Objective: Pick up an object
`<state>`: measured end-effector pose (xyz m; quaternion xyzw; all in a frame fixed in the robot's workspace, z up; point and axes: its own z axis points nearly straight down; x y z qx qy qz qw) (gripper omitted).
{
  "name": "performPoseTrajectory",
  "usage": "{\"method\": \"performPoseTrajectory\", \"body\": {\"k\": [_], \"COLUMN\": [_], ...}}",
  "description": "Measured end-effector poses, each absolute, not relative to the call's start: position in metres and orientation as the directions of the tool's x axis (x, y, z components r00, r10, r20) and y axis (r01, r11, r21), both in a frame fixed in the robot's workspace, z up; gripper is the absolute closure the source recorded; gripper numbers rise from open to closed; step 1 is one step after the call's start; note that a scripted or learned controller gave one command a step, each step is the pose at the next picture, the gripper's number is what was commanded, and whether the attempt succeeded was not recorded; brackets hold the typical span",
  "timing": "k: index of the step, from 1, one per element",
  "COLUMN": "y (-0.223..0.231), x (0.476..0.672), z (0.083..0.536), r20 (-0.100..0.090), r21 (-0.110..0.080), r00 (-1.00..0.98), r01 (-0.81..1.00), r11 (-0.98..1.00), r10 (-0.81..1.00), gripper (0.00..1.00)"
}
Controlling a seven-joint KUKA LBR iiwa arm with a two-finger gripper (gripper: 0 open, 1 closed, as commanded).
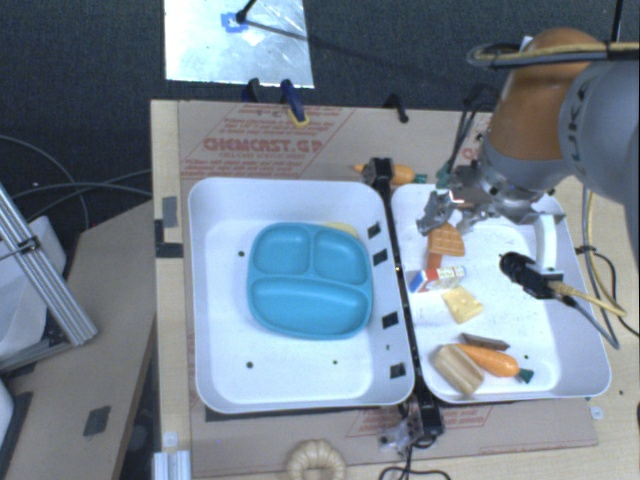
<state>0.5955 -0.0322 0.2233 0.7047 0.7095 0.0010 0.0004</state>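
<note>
the bench carries two shallow white bins side by side on a cardboard sheet [270,133].

left bin [215,268]: holds one blue divided tray [310,278], lying flat near the middle of the bin.

right bin [580,353]: holds several small items.
- an orange ridged piece [447,240] lies in the far left part of the bin, close to the wall shared with the left bin.
- a small red, white and blue box [437,274] lies just nearer than the orange ridged piece; whether the two touch cannot be determined.
- a pale yellow wedge [462,305] lies just beside the box, toward the bin centre.
- a carrot [490,359] lies near the front edge, with a tan ridged block [455,369] touching or just beside its left end.
- a thin brown strip [485,341] lies just behind the carrot.

arm: the grey arm with its orange band [535,98] reaches in from the right. the gripper [440,214] is positioned over the far left part of the right bin, directly above the orange ridged piece and very close to it.

gripper state: how far it is open cannot be determined, nor whether it has hold of the orange ridged piece.

outside the bins: a small orange-yellow item [400,175] sits at the far end of the divider between them.
</note>
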Motion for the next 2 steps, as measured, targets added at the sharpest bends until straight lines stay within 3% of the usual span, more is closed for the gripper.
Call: {"method": "performPoseTrajectory", "body": {"k": [1, 2], "y": [-0.032, -0.033], "x": [0.608, 0.602], "z": [0.216, 0.234], "r20": [-0.001, 0.001], "r21": [0.003, 0.002], "r00": [-0.008, -0.007], "r01": [1.0, 1.0], "r11": [0.008, 0.007], "r10": [1.0, 1.0], "gripper": [1.0, 1.0]}}
